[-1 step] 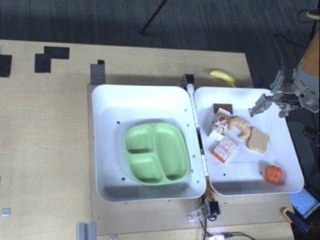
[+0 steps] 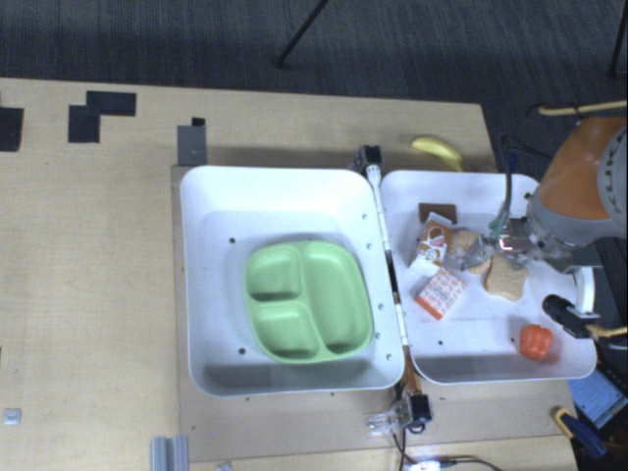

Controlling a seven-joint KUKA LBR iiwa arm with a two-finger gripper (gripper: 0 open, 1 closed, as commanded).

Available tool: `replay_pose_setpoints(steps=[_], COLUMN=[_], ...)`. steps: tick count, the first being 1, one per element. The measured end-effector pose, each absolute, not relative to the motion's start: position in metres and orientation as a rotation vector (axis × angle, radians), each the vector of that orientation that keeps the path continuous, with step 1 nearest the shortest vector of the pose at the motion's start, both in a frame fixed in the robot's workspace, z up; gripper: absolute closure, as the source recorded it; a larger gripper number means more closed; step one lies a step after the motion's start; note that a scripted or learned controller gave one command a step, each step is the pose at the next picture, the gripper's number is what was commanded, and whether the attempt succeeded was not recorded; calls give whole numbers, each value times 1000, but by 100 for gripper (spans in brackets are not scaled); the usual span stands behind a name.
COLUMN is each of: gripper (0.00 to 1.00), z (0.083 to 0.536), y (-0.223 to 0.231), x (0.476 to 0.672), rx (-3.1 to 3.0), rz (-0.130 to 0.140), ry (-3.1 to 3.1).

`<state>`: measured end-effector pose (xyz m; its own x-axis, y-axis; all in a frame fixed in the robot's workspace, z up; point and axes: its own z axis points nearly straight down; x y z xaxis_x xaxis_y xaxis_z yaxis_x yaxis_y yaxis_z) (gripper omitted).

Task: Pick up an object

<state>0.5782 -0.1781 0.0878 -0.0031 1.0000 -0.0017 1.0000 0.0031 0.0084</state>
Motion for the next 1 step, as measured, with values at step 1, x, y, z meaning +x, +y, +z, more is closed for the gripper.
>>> replay_pose_setpoints(steps=[1], gripper=[100], z=[100], y=[-180], x=[580], rx=[2208], rz=[9], ry=[2214])
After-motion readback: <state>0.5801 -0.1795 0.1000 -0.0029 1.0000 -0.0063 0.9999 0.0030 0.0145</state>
